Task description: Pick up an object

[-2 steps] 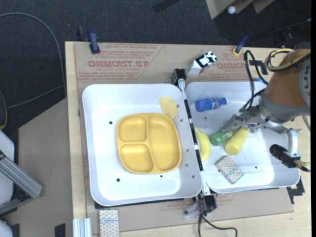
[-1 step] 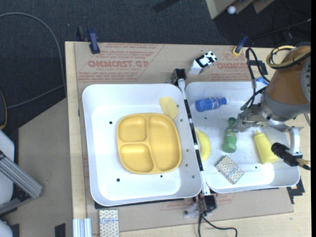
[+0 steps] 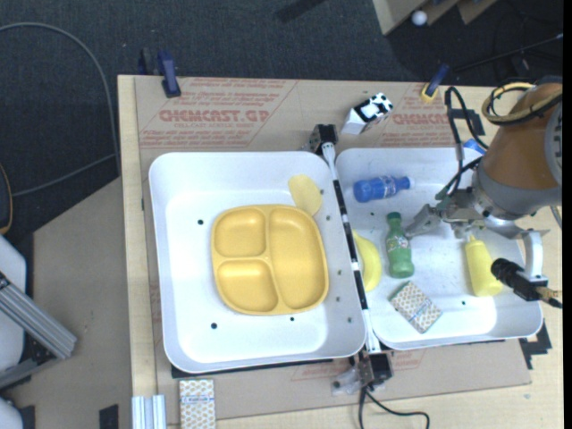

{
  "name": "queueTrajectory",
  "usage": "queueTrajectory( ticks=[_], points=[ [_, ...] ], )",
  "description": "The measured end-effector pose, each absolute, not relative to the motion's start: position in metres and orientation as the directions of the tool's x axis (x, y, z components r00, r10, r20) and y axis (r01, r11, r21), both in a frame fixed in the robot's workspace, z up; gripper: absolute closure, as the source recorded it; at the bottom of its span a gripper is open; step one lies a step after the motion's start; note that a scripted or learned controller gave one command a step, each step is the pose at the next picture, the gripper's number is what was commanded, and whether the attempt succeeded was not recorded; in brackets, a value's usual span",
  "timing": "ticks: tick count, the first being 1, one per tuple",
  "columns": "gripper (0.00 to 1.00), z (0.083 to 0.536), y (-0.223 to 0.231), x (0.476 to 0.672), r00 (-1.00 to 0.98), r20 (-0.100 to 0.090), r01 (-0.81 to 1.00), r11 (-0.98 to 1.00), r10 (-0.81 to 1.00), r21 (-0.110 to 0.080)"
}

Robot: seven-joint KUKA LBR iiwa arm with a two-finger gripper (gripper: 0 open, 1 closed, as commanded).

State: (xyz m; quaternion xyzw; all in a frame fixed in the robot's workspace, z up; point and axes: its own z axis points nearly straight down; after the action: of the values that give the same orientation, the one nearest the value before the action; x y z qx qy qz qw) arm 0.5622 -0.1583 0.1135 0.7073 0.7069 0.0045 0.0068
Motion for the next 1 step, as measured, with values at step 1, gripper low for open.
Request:
queueTrajectory(
  ticks=[1],
  points=[
    [0.00, 0.0867, -0.0991, 0.5456, 0.006, -0.012, 1.000, -0.006, 1.000, 0.010]
  ],
)
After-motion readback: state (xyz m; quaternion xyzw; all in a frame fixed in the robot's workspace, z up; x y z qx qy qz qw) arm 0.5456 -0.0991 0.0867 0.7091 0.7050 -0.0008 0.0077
